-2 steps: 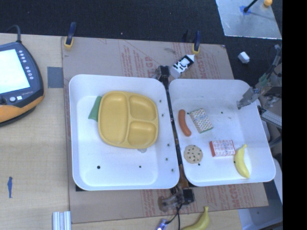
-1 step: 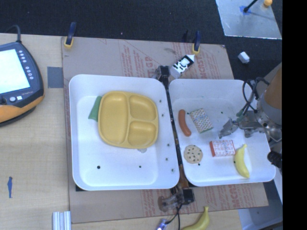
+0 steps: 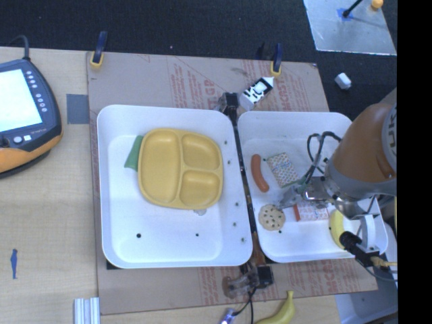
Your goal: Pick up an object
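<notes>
Gripper low over the right bin, grip unclear

Gripper [image 3: 302, 196] sits low in the right bin [image 3: 297, 252], at the end of the grey arm [image 3: 361, 157] with its orange band, which reaches in from the right. Whether it is open or closed cannot be told. Just beside its tip lie a red-and-white packet [image 3: 309, 212] and a round cookie [image 3: 271, 217]. A patterned square packet [image 3: 281, 169] and a sausage [image 3: 259, 173] lie further left in the same bin. A yellow banana-like item [image 3: 337, 227] shows under the arm at the bin's right side. The left bin [image 3: 169, 248] holds a yellow divided plate [image 3: 180, 167] resting partly over a green item [image 3: 133, 152]. On the counter [image 3: 47, 248], a teach pendant [image 3: 23, 117] sits at far left, and another banana [image 3: 281, 310] lies below the bins.
</notes>
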Robot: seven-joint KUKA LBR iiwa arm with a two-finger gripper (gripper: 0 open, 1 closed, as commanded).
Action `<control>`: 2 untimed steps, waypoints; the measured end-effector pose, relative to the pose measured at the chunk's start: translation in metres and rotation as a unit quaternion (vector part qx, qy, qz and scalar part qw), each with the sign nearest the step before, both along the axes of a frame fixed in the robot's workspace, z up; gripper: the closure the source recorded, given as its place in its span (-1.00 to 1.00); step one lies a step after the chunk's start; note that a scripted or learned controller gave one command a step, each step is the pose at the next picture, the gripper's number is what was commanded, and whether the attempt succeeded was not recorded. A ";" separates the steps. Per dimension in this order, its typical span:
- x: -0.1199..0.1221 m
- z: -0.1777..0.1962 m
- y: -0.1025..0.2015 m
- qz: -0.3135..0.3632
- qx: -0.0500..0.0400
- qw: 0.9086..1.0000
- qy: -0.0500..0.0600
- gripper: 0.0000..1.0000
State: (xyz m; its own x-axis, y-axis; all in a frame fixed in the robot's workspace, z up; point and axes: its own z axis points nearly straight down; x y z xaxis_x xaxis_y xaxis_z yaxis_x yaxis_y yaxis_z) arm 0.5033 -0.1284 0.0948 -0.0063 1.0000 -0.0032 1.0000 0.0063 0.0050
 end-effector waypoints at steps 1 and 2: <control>-0.010 0.097 0.049 -0.001 0.002 1.000 0.003 -1.00; 0.011 0.032 0.011 0.000 0.001 1.000 0.005 -1.00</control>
State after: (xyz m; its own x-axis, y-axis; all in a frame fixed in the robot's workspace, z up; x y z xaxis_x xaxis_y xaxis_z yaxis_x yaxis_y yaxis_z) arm 0.5138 -0.1172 0.1270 -0.0057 1.0000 -0.0008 1.0000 0.0057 -0.0050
